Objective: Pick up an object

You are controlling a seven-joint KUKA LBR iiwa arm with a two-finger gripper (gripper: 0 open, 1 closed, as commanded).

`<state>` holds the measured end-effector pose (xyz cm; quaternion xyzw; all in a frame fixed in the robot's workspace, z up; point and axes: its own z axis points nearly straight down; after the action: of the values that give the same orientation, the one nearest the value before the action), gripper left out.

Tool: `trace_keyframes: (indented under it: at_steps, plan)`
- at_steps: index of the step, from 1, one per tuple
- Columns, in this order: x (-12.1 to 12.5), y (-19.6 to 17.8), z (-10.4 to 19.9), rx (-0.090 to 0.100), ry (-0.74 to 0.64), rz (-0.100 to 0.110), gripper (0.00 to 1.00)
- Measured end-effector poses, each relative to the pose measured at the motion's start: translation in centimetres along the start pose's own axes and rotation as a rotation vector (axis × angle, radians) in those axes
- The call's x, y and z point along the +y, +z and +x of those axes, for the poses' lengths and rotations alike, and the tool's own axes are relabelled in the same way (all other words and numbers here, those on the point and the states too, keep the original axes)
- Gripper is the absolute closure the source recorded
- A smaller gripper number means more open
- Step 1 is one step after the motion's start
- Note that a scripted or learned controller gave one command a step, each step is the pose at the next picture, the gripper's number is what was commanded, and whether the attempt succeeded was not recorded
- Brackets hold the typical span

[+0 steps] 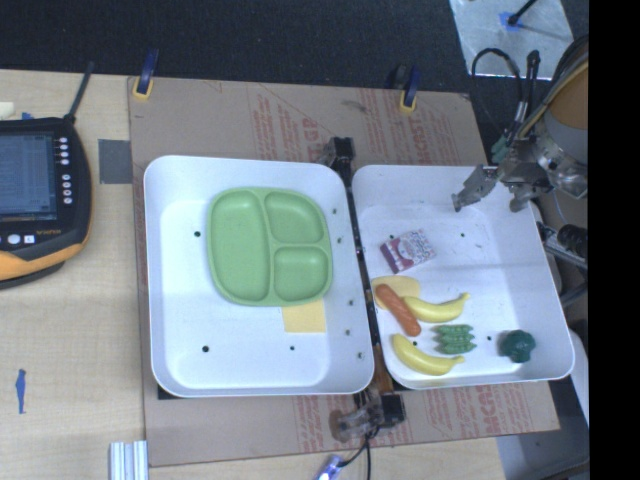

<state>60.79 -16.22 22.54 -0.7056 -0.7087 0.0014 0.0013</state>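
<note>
While poised at the right bin's upper right corner: gripper (pixel 492 194), fingers spread apart, nothing between them.
Arm: grey, with orange band, entered from the right edge.
Right bin (pixel 500 246): white, shallow, held all the small objects.
Nearest object: small red-and-white packet (pixel 408 250), lay below and to the left of the gripper, apart from it.
Lower cluster: orange carrot (pixel 398 310) lay slantwise, touching a yellow slice (pixel 402 286) beneath its upper end and an upper banana (pixel 437 307) on its right.
Front row: lower banana (pixel 425 356) near the bin's front wall, green pepper (pixel 453 339) just above its right end, dark green broccoli (pixel 517 345) off to the right.
Relation to gripper: whole cluster sat well apart from it, toward the bin's near side.
Left bin (pixel 180 298): held a green divided plate (pixel 269 245) and a yellow square (pixel 304 317) touching the plate's lower edge.
Bench, far left: handheld control pendant (pixel 38 200) with screen.
</note>
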Motion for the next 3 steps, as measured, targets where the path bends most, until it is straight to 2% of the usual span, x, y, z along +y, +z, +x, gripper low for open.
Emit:
trace_keyframes:
  at_steps: [1, 2, 3]
  plan:
    - [-3.4, 12.7, 3.4, -0.001, 0.002, -0.003, 0.00]
    - [-0.6, 12.9, -2.9, -0.001, 0.002, -0.011, 0.00]
    - [4.1, 7.7, 5.8, 0.002, 0.000, -0.003, 0.00]
